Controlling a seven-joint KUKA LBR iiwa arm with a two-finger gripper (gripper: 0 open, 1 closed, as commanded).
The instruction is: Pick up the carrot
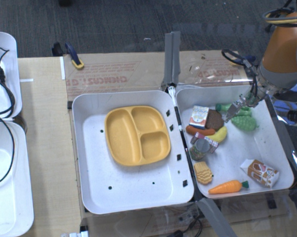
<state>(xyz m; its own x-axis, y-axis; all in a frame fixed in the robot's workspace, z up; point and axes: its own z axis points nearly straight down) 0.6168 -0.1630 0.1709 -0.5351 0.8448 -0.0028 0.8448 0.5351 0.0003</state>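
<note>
Landmark: the yellow tray point(137, 134), a three-compartment plate lying flat in the left bin point(93, 194).
Carrot: the carrot point(227, 187) lies on its side in the right bin point(271, 148), right of the yellow tray and nearer the bottom edge of the view than the tray, with its green top pointing away from the tray.
Carrot's neighbours: a waffle piece point(203, 172) sits just up and toward the tray from it; a small carton point(262, 173) sits on its far side from the tray, close but apart.
Other things right of the tray: a small box point(199, 116), a brown piece point(214, 120), a sausage point(200, 131), a banana point(218, 135) and a can point(201, 148) crowd together just past the divider between the bins.
Green toys: leafy green pieces point(246, 121) lie farther from the tray than that cluster, level with the tray's upper half.
Gripper: the gripper point(236, 108) is over the right bin beside the green pieces, well apart from the carrot; the arm point(280, 52) comes in from the far side.
Pincer state: cannot tell whether it is wide or narrow; nothing shows as held in it.
</note>
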